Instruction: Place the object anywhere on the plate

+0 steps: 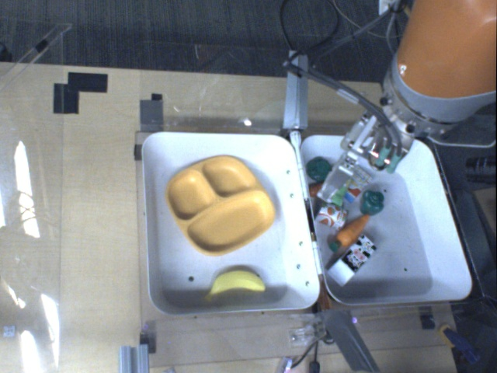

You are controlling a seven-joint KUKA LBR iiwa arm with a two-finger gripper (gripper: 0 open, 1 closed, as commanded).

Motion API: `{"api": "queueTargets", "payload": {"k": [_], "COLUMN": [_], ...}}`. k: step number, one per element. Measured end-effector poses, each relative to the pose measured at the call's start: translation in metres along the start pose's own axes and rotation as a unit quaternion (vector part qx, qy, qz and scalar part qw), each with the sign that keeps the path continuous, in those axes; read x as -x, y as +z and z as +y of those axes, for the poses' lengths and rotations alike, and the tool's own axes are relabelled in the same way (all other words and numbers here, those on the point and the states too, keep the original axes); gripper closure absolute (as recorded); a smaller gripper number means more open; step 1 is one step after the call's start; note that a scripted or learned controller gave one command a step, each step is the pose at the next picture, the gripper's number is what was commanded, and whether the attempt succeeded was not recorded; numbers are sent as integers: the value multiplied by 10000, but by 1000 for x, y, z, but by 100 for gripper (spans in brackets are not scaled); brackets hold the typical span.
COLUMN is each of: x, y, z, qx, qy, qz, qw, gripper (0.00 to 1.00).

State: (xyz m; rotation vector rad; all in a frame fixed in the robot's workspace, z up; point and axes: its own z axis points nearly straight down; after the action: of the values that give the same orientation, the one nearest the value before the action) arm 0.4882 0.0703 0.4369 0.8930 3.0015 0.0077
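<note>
Camera view, from above at a slant: the arm (pixel 446 45), grey with an orange band, reaches in over the far right corner of the bench (pixel 70 208), which carries two shallow white bins side by side. The left bin (pixel 155 224) holds a yellow three-part plate (pixel 221 204) in its middle and a banana (pixel 235 284) lying near its front edge, apart from the plate. The right bin (pixel 435 239) holds a cluster along its left side: a dark green round piece (pixel 318 167) near the far left, a teal piece (pixel 373 201), a carrot (pixel 351 231), a small red and white item (pixel 329 217) and a black and white carton (pixel 358 253) toward the front. The gripper (pixel 353 165) hangs over this cluster, and whether it is wide, narrow or holding anything cannot be told, since a pale glassy shape below it blurs into the clutter. By judgement the step in hand is the pick: nothing lies on the plate. Which item is the object to be moved is unclear; it is probably one in the right bin under the gripper. The next move calls for a firm hold and a lift over the wall between the bins; crowded neighbours stand in the way.
</note>
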Motion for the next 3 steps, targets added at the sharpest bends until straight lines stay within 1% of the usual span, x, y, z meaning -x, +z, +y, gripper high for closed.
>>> {"api": "queueTargets", "payload": {"k": [1,2,3], "x": [22,22,88], "y": [1,2,3], "z": [39,79,110], "qx": [0,5,-2], "qy": [-1104,-1395,-1754], "qz": [4,5,7], "qw": [9939,9902,9845], "gripper": [0,0,0]}}
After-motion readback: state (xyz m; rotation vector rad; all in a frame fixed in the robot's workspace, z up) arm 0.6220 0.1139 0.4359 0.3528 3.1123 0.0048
